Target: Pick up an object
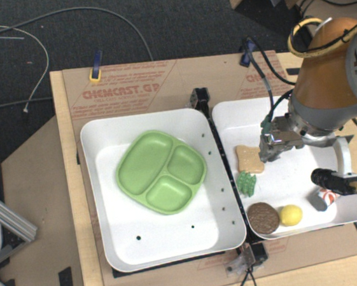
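- Two bins side by side on bench: left bin (113, 243), right bin (239, 116).
- Divided plate (161, 171) in left bin, about centre.
- Right bin, along left wall, back to front: flat slice (247, 159), leafy piece (246, 183), round disc (262, 217).
- Ball (291, 215) just right of disc.
- Gripper (270, 148) over right bin, just right of slice.

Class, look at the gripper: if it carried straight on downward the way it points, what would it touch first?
Most likely the flat tan bread-like slice in the right white bin: the gripper hangs at its right edge. Depth is unclear, so it might meet bare bin floor beside it.
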